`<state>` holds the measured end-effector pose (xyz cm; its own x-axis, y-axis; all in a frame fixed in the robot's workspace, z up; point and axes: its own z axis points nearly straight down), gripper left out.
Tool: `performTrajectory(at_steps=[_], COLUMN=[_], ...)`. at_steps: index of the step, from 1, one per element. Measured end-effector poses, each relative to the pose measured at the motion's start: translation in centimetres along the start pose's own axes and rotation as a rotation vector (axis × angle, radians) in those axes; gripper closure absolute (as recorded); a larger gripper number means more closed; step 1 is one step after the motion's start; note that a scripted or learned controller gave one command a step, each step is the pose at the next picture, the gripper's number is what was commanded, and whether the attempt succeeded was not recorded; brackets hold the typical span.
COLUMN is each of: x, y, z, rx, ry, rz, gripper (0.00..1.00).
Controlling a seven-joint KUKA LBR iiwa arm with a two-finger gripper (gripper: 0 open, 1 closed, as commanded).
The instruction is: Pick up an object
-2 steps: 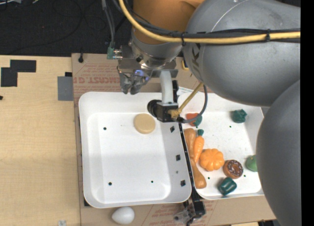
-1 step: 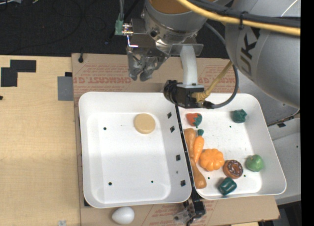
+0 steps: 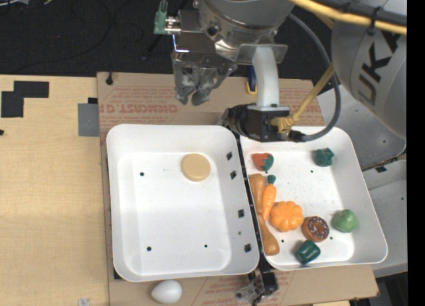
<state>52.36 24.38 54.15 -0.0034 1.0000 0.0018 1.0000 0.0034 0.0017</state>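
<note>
Tool [image 3: 196, 89] hangs high behind the left bin [image 3: 133, 231], holding nothing; we cannot tell its state. A tan disc [image 3: 196, 167] lies alone in that bin, toward its far right. We judge the low, flat disc could slip a grasp; the toys right of the bin are crowded.

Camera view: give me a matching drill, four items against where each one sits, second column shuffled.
Items:
1. tan disc
2. white egg
3. orange pumpkin
4. gripper

Places:
A. on the bench, in front of the left bin
B. right bin
C. above the cardboard behind the left bin
D. left bin

Pairs: 1-D, 2-A, 3-B, 4-C
</note>
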Motion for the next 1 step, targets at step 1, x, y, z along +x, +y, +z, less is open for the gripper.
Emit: performTrajectory(at_steps=[1], x=[-0.08], y=[-4.56], z=[5.61], rx=[0.012], ry=[-0.006], rz=[0.001], gripper=[1.0])
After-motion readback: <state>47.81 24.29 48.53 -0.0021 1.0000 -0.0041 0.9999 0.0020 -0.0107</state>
